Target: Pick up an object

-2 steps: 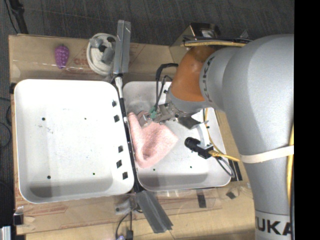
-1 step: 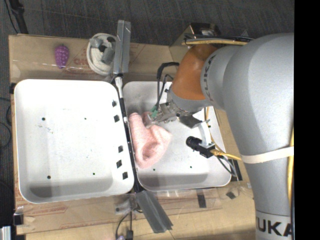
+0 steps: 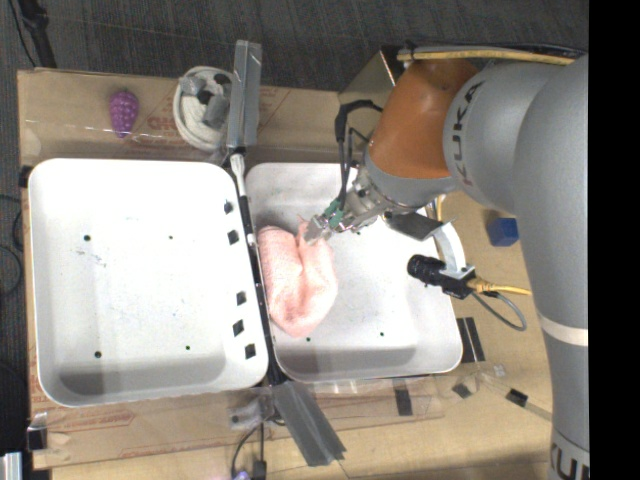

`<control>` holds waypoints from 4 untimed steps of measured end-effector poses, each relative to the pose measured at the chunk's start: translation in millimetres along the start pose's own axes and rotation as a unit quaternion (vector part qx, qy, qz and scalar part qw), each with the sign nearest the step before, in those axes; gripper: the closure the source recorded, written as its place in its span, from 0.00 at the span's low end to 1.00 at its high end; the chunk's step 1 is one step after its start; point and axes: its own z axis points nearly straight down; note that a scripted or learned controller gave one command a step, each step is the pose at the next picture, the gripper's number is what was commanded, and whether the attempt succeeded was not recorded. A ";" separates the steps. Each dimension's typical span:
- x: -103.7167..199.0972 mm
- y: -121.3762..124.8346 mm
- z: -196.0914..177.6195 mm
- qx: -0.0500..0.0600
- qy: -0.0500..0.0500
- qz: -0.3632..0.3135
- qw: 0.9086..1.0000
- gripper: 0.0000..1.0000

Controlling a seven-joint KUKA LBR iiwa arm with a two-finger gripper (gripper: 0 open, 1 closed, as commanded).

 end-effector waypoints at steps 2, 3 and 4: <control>-41.8 4.0 -49.8 0.000 0.000 0.018 1.000 0.00; -14.7 18.0 -83.7 0.000 -0.001 0.129 0.992 0.00; -55.5 1.1 7.7 0.002 0.001 0.116 0.993 0.00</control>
